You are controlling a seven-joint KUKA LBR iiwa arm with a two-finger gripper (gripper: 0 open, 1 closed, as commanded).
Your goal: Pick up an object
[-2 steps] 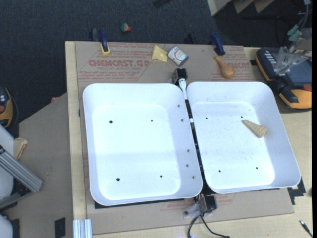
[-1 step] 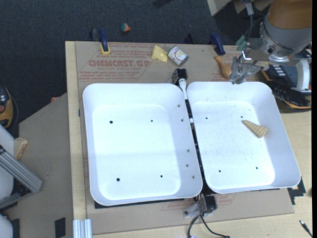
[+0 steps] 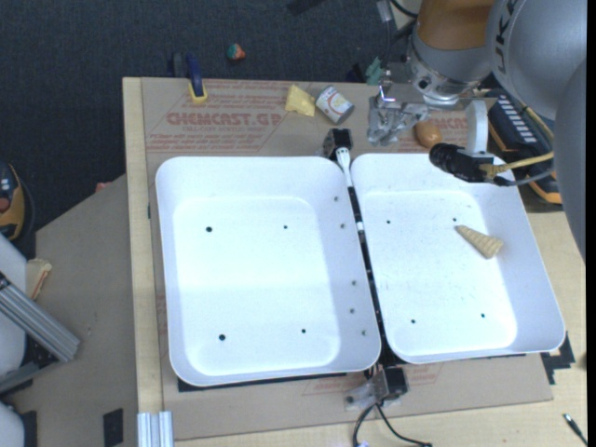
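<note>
Red lettering "CHEMCAST G P" runs across the brown board (image 3: 244,128) at its far edge.

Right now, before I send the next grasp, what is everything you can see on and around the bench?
left bin: one, white, left side of the board
right bin: one, white, beside the left bin
cone-shaped piece: one, tan, in the right bin, towards its far right
wedge: one, yellow, on the board behind the bins
small box: one, white and grey, next to the wedge
round piece: one, orange-brown, on the board behind the right bin
clamp: one, blue and yellow, far edge of the board
small object: one, green and orange, on the dark floor
arm: one, grey with orange band, reaching in from the right
gripper: one, metal, over the board beside the round piece
</note>
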